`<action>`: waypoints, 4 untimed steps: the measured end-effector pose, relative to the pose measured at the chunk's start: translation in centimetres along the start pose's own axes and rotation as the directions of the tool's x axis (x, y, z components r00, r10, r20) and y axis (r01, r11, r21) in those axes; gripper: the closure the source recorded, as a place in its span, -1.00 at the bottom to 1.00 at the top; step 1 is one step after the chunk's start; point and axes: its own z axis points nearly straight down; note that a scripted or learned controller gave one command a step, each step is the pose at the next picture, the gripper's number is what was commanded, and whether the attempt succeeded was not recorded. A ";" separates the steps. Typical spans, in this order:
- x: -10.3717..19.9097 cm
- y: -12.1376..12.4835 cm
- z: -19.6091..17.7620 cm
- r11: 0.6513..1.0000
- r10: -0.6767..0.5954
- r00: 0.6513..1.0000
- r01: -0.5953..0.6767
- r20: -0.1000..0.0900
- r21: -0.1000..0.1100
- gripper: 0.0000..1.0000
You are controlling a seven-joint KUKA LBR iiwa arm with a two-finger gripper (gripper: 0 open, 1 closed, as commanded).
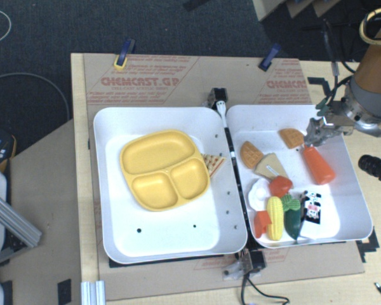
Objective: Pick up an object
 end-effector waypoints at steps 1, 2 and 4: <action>5.4 -0.2 -0.9 1.000 0.000 1.000 0.000 0.000 0.001 1.00; 10.8 -1.6 -0.5 1.000 0.001 1.000 -0.001 0.000 0.003 1.00; 19.8 -0.9 -0.3 1.000 0.001 1.000 -0.001 0.001 -0.004 1.00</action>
